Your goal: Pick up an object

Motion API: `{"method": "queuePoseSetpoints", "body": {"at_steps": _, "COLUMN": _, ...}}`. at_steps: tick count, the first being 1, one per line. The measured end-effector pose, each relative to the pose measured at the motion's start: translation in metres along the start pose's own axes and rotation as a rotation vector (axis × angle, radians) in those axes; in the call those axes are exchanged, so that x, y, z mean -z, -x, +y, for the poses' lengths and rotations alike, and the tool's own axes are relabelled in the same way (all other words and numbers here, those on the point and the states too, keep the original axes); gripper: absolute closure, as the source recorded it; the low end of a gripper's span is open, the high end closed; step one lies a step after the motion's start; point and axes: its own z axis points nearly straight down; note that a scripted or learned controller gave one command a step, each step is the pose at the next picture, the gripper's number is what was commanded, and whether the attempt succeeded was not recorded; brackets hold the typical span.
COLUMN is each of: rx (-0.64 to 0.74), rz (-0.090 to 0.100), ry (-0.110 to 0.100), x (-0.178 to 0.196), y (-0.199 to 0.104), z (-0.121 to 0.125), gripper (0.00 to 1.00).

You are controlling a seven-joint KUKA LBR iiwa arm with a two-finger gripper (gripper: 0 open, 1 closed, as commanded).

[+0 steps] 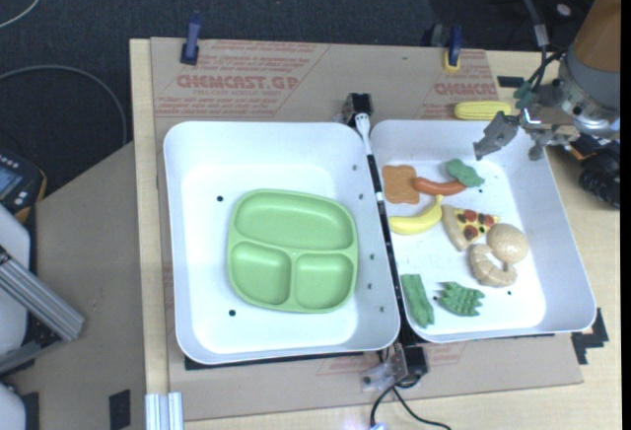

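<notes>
The right bin [557, 250] holds several toy foods: an orange toast piece [399, 183], a red sausage [437, 186], a green leafy piece [465, 173], a yellow banana [416, 217], a pizza slice [463, 224], a beige mushroom [501, 252], a green pea pod [416, 299] and a green leaf [459, 300]. My gripper [514, 142] hangs over the bin's far right corner, up and to the right of the leafy piece. It is open, with nothing between its fingers.
The left bin [192, 221] holds a green divided plate [293, 249]. A yellow corn cob [476, 109] lies on the cardboard beyond the right bin. Blue clamps [190, 41] stand at the board's far edge. The arm comes in from the upper right.
</notes>
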Motion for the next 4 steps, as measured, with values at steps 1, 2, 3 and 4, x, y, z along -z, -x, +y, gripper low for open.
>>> {"method": "queuePoseSetpoints", "body": {"at_steps": 1, "rx": -0.009, "rz": -0.009, "ry": 0.011, "x": 0.09, "y": 0.073, "z": -0.063, "gripper": 0.0}}
{"method": "queuePoseSetpoints", "body": {"at_steps": 2, "rx": -0.001, "rz": 0.008, "ry": -0.017, "x": -0.053, "y": 0.033, "z": -0.122, "gripper": 0.0}}
{"method": "queuePoseSetpoints", "body": {"at_steps": 3, "rx": 0.005, "rz": 0.003, "ry": -0.002, "x": -0.163, "y": -0.012, "z": -0.06, "gripper": 0.0}}
{"method": "queuePoseSetpoints", "body": {"at_steps": 4, "rx": -0.003, "rz": 0.002, "ry": -0.005, "x": -0.149, "y": -0.007, "z": -0.119, "gripper": 0.0}}
